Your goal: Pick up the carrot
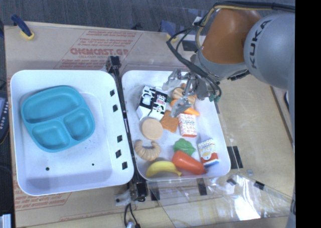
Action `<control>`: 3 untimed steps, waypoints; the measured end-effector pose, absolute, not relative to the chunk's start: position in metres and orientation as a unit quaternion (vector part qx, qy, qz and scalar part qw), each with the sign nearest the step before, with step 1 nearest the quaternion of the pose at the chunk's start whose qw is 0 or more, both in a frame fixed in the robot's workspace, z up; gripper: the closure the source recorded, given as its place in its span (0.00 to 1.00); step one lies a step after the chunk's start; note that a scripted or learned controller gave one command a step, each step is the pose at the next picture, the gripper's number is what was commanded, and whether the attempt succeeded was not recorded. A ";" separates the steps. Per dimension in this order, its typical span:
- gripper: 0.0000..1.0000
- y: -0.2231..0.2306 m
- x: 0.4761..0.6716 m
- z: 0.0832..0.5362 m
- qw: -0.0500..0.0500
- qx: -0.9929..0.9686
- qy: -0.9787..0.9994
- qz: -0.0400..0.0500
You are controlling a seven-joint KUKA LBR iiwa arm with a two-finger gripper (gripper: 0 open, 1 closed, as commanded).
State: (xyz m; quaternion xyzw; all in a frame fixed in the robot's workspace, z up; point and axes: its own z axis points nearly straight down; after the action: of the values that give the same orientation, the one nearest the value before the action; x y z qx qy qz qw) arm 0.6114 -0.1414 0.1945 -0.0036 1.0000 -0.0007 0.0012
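Observation:
The carrot (189, 162) is orange-red with a green leafy top. It lies near the front of the right bin (220, 136), between a banana (161, 168) and a small carton (207, 152). My gripper (184, 96) hangs over the back half of that bin, above a tan bread piece (177, 92) and an orange-and-white box (188, 124). The gripper is well behind the carrot and apart from it. The big grey and orange wrist hides the bin's back right corner.
The right bin also holds a black-and-white carton (153, 100), a round cookie (151, 128), a cracker (169, 122) and a croissant (147, 149). A blue divided tray (56, 117) sits in the left bin (60, 177). Cables trail from the wrist.

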 end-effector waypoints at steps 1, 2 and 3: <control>0.00 -0.189 0.632 0.128 0.001 -0.075 0.997 -0.001; 0.00 -0.183 0.622 0.115 0.025 -0.068 0.997 -0.009; 1.00 -0.180 0.629 0.132 0.036 -0.071 0.997 -0.011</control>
State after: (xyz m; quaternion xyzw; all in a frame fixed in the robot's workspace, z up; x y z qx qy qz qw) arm 0.6289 -0.1805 0.1324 -0.0712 0.9967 -0.0112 0.0364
